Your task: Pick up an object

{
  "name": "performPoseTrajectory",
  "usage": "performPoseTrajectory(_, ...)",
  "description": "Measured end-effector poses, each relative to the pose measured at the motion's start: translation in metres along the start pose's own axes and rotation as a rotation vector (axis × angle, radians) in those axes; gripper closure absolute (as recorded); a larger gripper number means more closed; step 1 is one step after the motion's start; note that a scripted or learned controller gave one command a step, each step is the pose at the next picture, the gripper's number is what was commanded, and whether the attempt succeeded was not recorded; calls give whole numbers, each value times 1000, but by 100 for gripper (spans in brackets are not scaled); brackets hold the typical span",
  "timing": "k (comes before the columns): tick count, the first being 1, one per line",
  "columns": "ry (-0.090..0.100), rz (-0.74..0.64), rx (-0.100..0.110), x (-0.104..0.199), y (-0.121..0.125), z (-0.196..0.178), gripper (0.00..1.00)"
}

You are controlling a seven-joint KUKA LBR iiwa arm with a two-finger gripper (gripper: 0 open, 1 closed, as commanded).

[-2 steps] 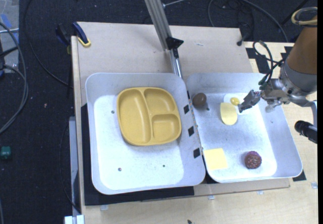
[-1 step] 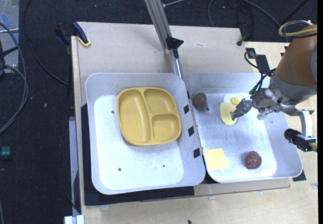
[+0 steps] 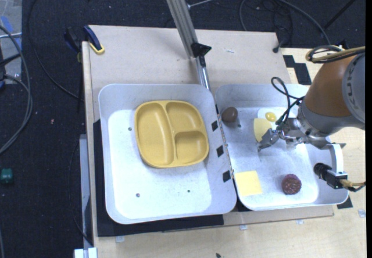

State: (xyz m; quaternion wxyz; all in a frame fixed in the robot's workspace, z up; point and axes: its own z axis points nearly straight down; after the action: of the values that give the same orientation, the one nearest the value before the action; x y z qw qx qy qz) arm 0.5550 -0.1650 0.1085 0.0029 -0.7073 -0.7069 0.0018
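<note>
**Gripper low over the right bin, beside a yellow piece**

Nearest to me, in the front part of the right bin [image 3: 273, 165], I see a flat yellow square [image 3: 249, 182] close to the left wall. A dark red round thing [image 3: 291, 184] lies to its right, well apart from it.

A little further in, the gripper [image 3: 266, 142] is low over the bin floor and its tip points to the left. I cannot tell if it is released or clenched, and I see nothing held in it. The grey and orange arm [image 3: 334, 94] comes in from the right side.

Just behind the gripper tip lies a pale yellow piece [image 3: 261, 129], very near to it; I cannot tell if they touch. Behind this piece is a small white thing with a yellow centre [image 3: 269, 116]. A brown round thing [image 3: 230, 114] sits to the left of it, near the wall.

In the left bin [image 3: 122, 184] a yellow divided plate [image 3: 172, 133] lies flat, with three compartments.

Further away is the bare tabletop [image 3: 145, 53]. A blue and yellow clamp [image 3: 93, 40] is at its far left corner, and a slanted metal pole [image 3: 177, 4] rises between the bins.
</note>
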Motion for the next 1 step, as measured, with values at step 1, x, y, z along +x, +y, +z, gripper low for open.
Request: performPoseTrajectory(1,-2,0,-7,0,1,16,0)
